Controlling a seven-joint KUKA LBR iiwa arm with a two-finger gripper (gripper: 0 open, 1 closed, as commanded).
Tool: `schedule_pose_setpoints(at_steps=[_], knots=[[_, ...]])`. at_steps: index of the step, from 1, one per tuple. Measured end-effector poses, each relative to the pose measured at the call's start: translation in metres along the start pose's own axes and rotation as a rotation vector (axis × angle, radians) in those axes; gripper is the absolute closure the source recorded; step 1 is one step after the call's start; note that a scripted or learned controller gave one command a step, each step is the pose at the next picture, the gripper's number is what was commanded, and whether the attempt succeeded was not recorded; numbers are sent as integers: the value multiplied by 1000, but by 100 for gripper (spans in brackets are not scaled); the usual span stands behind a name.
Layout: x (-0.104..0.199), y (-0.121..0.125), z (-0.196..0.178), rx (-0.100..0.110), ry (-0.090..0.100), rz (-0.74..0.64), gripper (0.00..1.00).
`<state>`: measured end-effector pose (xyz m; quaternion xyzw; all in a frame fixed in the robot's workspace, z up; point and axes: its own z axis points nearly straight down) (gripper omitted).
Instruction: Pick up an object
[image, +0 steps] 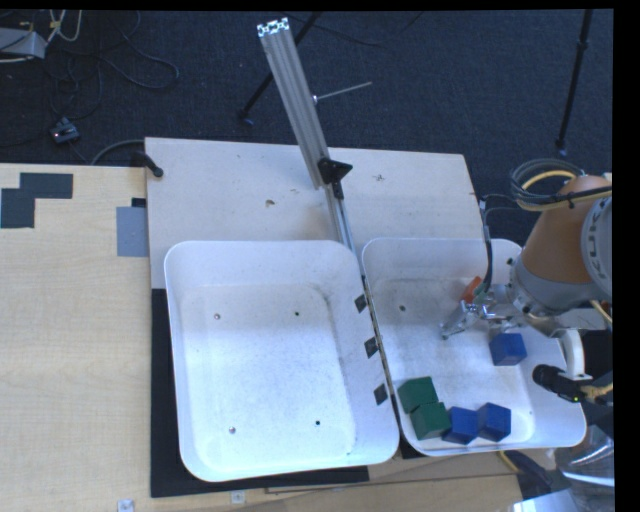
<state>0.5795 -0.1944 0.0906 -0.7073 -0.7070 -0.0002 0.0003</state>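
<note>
The arm (565, 245) comes in from three o'clock, its grey shell and orange band hanging over the right bin (425, 270). The pincer (465, 318) is a small metal piece low over the bin's floor, pointing toward nine o'clock; whether its tips are apart or together cannot be told, and nothing can be seen between them. A blue cube (508, 348) lies just beside it, at about four o'clock from the tips, apparently not gripped.

Along the right bin's six o'clock edge sit four more blocks in a loose row: a dark green block (417, 392), a second green block (432, 419) touching it, then two blue blocks (463, 424) and (495, 420) side by side. All look matte with squared edges.

Both bins are shallow, white and smooth, with rounded corners. The left bin (200, 290) shows a few dark specks on its floor. A ribbed aluminium bar (300, 110) slants up toward twelve o'clock from between the bins.
</note>
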Motion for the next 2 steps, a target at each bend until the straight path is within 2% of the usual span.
schedule_pose_setpoints(at_steps=[1,2], knots=[[1,86,0,-4,-1,-3,0],[2,83,-9,4,-2,-9,100]])
